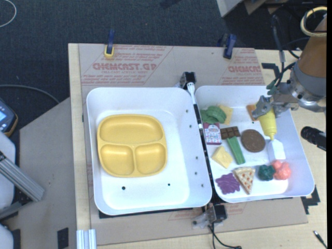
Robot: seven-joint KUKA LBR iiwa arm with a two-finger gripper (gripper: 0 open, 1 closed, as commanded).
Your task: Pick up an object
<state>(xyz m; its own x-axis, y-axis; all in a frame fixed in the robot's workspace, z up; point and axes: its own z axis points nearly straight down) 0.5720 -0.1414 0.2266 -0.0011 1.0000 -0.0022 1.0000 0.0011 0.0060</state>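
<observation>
My gripper (pixel 270 108) hovers over the back right part of the right bin (pixel 301 165). Directly beneath it lies a yellow mustard bottle (pixel 268 124), nozzle pointing toward the front, its upper end hidden under the gripper. Close by are a brown round patty (pixel 252 140), an orange piece (pixel 251 109) and a white piece (pixel 277 150). Whether the gripper touches the bottle I cannot tell.
The right bin also holds a green leafy toy (pixel 212 114), a red carton (pixel 211 134), a chocolate bar (pixel 230 133), a green stick (pixel 236 150), a cheese wedge (pixel 222 157), purple grapes (pixel 227 182), a pizza slice (pixel 245 179), broccoli (pixel 266 172) and a pink fruit (pixel 281 170). A yellow divided tray (pixel 132 143) sits in the left bin (pixel 98 191).
</observation>
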